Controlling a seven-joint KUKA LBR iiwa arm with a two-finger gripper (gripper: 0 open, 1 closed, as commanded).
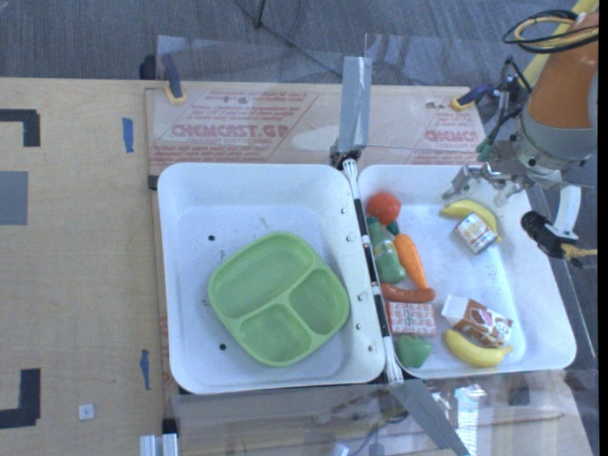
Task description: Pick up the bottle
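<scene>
End effector (486,180) hovering over right bin (532,283), upper edge; nothing showing between its fingers, which are standing spread.

Bottle (385,253), green, is lying against the bin's left wall at about 9 o'clock, just below the tomato (383,206) and touching the carrot (410,258). A banana (472,212) and small can (477,234) are lying just beneath the end effector. Green divided plate (277,298) is sitting in left bin (190,198).

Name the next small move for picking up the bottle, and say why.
Probably shift the tool toward the divider, over the green bottle. The tool sits at the right bin's far edge above a banana, while the bottle lies against the divider between a tomato and a carrot.
</scene>
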